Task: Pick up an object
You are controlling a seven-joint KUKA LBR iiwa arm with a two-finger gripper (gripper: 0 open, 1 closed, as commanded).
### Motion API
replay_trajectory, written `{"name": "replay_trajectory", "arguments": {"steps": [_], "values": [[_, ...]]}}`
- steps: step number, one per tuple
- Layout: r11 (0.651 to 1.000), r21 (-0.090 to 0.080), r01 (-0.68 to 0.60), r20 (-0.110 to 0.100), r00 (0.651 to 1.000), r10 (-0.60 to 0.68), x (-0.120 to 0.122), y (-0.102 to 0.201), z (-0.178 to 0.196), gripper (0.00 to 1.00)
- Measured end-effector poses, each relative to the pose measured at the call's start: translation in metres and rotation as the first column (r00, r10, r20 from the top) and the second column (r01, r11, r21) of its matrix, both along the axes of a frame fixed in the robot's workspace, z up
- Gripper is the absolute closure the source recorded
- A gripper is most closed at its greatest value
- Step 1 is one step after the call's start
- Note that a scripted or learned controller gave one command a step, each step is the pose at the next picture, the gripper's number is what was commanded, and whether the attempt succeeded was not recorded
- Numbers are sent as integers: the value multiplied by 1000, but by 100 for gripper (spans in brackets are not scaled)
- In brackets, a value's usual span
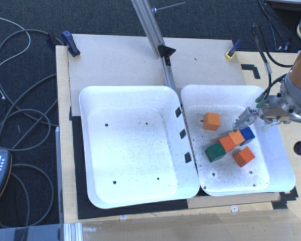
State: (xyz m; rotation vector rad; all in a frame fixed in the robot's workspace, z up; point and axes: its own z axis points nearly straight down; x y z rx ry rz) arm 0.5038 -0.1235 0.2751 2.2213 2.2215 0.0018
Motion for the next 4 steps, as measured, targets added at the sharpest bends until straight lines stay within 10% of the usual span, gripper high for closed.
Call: {"name": "replay_trajectory", "arguments": {"steps": [1, 2, 3, 4], "values": [[1000, -1, 1, 3, 1000, -1, 57, 5, -140, 0], [1000, 1, 0, -3, 1000, 0, 32, -4, -176, 0], [1000, -2, -4, 5, 1000, 4, 112, 10, -175, 0], [1000, -2, -4, 2, 1000, 4, 111, 9, -164, 100]]}}
